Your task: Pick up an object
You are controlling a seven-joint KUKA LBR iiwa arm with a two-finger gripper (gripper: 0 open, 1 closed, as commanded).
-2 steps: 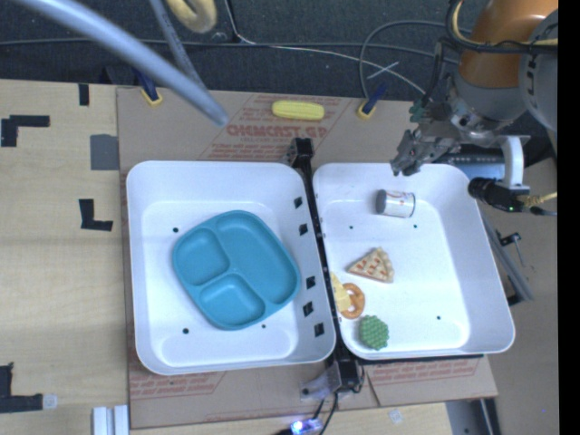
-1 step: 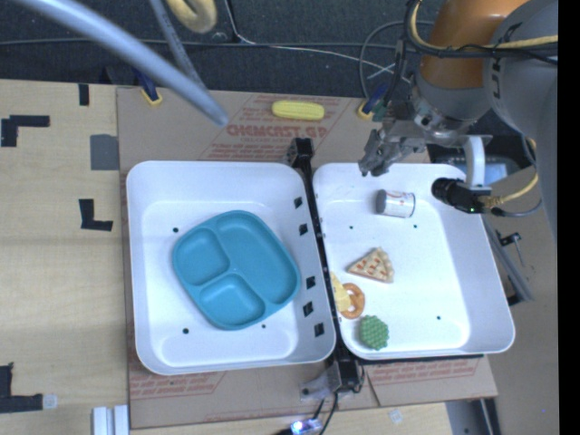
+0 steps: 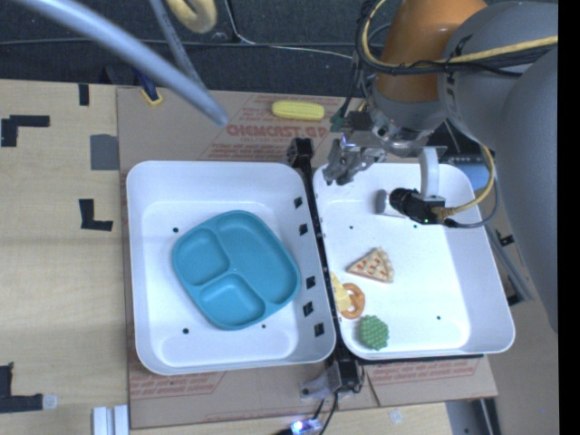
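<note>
In the right bin point(image 3: 453, 324) lie a triangular pizza-slice toy point(image 3: 372, 265), a round orange pretzel-like piece point(image 3: 351, 301) against the left wall, and a green knobbly ball point(image 3: 372, 332) near the front. My gripper point(image 3: 344, 166) hangs over the bin's far left corner, well above and behind these objects. I see nothing between its fingers. A black cylindrical part point(image 3: 410, 204) sticks out below the wrist.
The left bin point(image 3: 154, 198) holds a blue divided plate point(image 3: 236, 268). A yellow banana-shaped toy point(image 3: 297, 110) lies on the cardboard behind the bins. Black clips join the bins along the divider point(image 3: 308, 234). A grey pole point(image 3: 118, 39) crosses the top left.
</note>
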